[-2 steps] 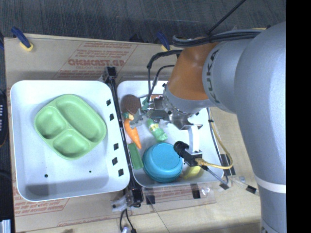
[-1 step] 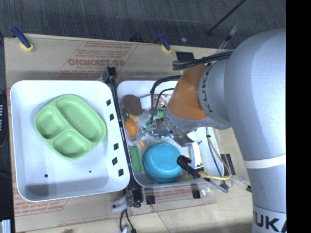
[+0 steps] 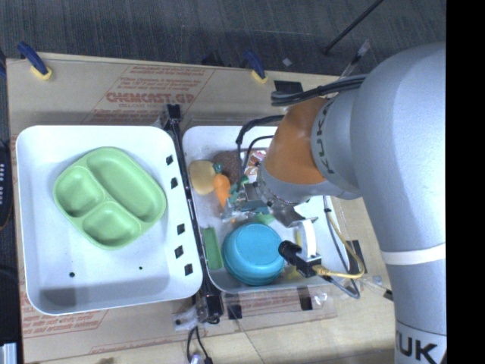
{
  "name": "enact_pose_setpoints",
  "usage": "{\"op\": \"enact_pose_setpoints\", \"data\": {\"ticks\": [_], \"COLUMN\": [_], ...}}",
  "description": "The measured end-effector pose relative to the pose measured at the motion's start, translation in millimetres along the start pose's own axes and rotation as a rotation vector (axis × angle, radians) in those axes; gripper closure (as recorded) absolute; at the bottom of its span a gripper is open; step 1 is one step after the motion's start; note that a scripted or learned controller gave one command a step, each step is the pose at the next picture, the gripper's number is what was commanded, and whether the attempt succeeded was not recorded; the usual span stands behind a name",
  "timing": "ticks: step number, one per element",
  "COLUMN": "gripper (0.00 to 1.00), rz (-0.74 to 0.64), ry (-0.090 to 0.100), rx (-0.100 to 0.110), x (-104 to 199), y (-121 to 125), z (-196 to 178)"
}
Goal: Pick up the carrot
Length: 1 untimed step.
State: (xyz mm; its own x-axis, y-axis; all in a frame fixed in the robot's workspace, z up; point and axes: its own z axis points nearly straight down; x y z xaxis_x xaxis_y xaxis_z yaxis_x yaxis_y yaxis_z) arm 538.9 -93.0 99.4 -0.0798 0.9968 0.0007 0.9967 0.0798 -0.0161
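Arm over the R bin, carrot lying next to it.

We see the carrot in the right bin, upper-left part, touching a pale yellow item on its left. The gripper sits just right of the carrot, mostly hidden under the wrist w/ the orange band; we can't tell if it's open or closed. A blue bowl lies below it, a green stick-shaped item beside that. The left bin holds a green divided plate.
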Motion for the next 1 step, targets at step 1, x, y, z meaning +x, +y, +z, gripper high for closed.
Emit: {"op": "enact_pose_setpoints", "data": {"ticks": [1], "gripper": [1.00], "rz": [0.142], "ry": [0.000], "rx": [-0.011], "x": [67.2], "y": [10.7], "z": [-94.4]}}
